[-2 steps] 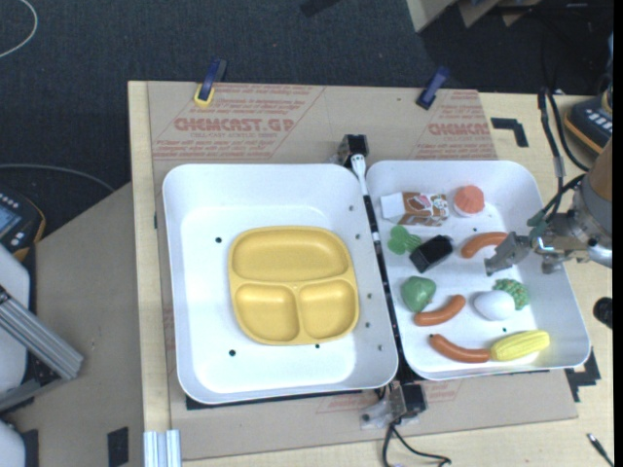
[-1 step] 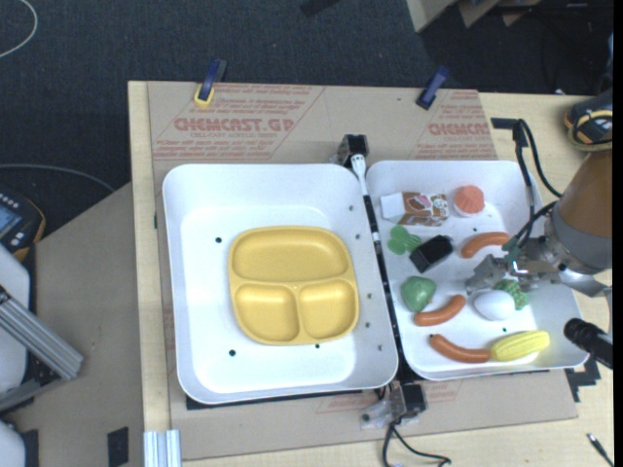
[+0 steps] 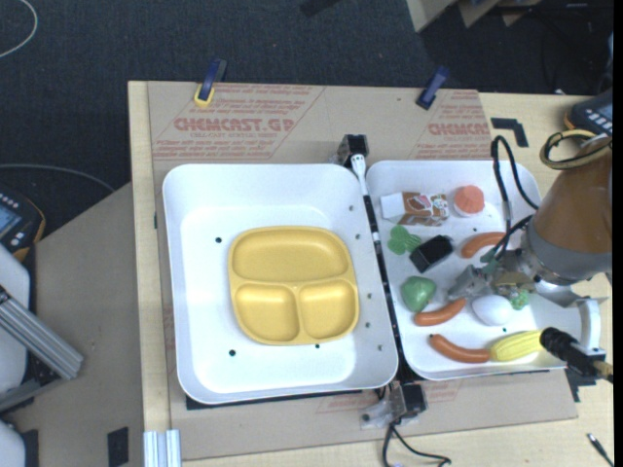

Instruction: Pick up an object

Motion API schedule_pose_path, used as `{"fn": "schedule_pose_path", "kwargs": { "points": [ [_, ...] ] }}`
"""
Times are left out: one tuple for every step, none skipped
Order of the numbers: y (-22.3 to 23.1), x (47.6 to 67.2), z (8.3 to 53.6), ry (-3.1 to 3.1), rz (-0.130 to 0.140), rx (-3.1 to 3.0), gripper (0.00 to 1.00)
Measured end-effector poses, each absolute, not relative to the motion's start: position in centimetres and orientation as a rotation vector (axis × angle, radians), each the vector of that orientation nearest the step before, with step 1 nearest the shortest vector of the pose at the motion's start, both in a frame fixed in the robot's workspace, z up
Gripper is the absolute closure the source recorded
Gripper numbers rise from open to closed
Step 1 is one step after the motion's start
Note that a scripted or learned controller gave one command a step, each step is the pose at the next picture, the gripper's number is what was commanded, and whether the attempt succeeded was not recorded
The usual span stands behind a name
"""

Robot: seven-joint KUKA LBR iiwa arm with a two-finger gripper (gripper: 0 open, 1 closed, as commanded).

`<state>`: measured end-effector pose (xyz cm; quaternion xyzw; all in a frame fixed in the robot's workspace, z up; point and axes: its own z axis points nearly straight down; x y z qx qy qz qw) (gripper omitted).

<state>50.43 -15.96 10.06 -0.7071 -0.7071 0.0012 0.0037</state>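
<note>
My fingers sit low in the right bin, near its right edge, above the white egg; can't tell their spread. Nothing lifted yet; whole pick left.

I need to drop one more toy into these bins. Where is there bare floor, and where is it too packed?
Free: the left bin, its white floor all around the yellow tray, widest along the left wall and front edge. Crowded: the right bin, where the sausages, corn, egg and end effector cluster.
</note>
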Motion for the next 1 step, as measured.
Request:
{"fn": "schedule_pose_path", "kwargs": {
  "points": [
    [-15.88,50.38,8.34,-2.218,0.002,-2.218,0.0]
  ]
}}
